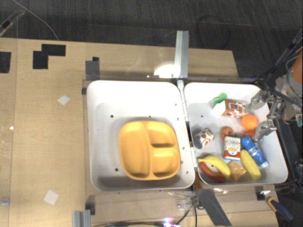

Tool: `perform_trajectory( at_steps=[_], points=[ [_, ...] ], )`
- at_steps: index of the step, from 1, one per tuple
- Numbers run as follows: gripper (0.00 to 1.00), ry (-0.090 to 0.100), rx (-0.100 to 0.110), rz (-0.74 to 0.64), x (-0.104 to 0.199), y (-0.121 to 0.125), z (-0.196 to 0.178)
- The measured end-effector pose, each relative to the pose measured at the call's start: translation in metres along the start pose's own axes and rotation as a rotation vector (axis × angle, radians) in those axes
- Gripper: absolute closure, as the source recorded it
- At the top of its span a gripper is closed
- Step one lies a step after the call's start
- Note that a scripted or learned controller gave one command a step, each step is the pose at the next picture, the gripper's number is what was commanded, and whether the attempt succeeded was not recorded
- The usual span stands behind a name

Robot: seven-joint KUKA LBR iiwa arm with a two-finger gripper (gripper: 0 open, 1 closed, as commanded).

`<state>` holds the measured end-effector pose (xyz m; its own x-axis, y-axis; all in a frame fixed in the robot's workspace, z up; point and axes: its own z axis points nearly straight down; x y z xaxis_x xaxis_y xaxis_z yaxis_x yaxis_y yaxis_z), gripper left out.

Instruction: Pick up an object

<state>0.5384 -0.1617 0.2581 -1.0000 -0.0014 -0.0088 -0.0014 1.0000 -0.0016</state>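
Observation:
The right bin (pixel 203 96) holds several toy foods. Among them are an orange ball (pixel 249 122), a green piece (pixel 219 99), an orange-and-white carton (pixel 233 109), a blue bottle (pixel 253 150), a corn cob (pixel 250 164), a banana (pixel 215 163), a red-and-white juice box (pixel 231 148) and a small red-and-white ball (pixel 204 137). My gripper (pixel 262 115) hangs over the bin's right side. It is open, one finger up by the carton and the other beside the orange ball. The ball lies just left of the gap, and nothing is held.
The left bin (pixel 106 103) holds a yellow divided plate (pixel 149 149). A metal post (pixel 182 51) stands behind the seam between the bins. The arm's cables crowd the right bin's right rim. A brown piece (pixel 236 172) and a red piece (pixel 211 173) lie along the front wall.

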Motion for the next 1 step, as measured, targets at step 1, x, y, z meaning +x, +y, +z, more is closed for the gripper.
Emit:
perform_trajectory(
  at_steps=[1],
  points=[
    [0.0, 0.008, 0.0, 0.423, 0.004, -0.0086, 0.0988]
  ],
)
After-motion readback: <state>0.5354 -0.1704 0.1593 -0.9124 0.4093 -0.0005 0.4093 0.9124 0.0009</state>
